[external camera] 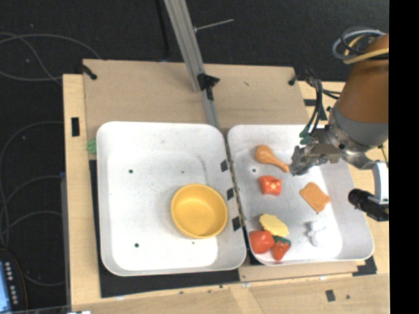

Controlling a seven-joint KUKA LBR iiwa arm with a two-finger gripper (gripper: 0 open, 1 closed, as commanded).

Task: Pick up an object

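We cannot tell how the fingers of our gripper [298, 164] stand, so, hovering just right of the drumstick [270, 156], we should centre over it before descending.

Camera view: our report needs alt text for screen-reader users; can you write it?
A grey-and-orange robot arm's gripper hovers over the right bin, beside a toy drumstick, among small toy foods. The left bin holds a yellow bowl.
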